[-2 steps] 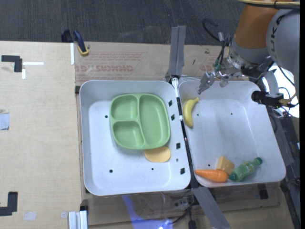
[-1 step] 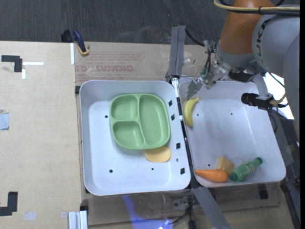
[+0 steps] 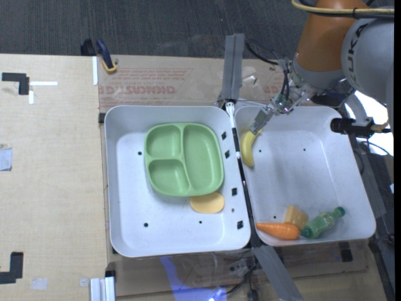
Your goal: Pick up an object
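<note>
So your gripper [image 3: 259, 123] is down in the back-left corner of the right bin [image 3: 313, 149], and its tip sits right at the top end of the banana [image 3: 248, 149]. From this slanted view the fingers blur into one dark-and-yellow blob, so I honestly can't tell if they're spread, closed, or actually pinching the fruit. Don't count it as grabbed yet.

The banana runs down and away from the jaws, lying along the left wall of the bin. My guess is that wall is why the arm comes in tilted: there's not much room on that side for a finger to slip in.

Everything else is well apart from the jaws, at the near edge of the same bin: a carrot [image 3: 278, 230], an orange-tan block [image 3: 295, 216] just beside it, and a green bottle [image 3: 321, 224] touching or nearly touching that block.

Across the divider from the jaws, the left bin [image 3: 125, 187] holds a green divided tray [image 3: 184, 160] with a yellow disc [image 3: 207, 203] tucked at its near edge.

If the banana is your target, watch for it sliding along the wall instead of lifting.
</note>
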Motion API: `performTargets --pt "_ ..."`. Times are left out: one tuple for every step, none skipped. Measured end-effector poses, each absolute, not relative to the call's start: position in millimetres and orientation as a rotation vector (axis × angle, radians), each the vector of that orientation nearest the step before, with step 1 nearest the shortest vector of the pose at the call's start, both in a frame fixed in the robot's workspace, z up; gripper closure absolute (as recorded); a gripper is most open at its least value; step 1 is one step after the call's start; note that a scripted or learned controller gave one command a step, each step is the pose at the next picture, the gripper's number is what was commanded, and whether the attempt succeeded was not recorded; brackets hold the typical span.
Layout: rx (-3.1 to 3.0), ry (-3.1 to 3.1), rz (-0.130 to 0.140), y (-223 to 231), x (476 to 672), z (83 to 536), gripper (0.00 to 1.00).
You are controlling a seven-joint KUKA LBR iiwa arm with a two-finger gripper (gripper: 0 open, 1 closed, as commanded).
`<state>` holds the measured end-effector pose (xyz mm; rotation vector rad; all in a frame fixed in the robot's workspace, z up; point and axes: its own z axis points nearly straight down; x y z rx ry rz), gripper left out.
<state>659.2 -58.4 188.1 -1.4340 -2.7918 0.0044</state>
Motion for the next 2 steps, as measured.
performTargets --pt "-1.434 -2.792 0.004 -58 659.2 188 0.00" --pt "-1.233 -2.889 0.002 -9 659.9 217 0.00"
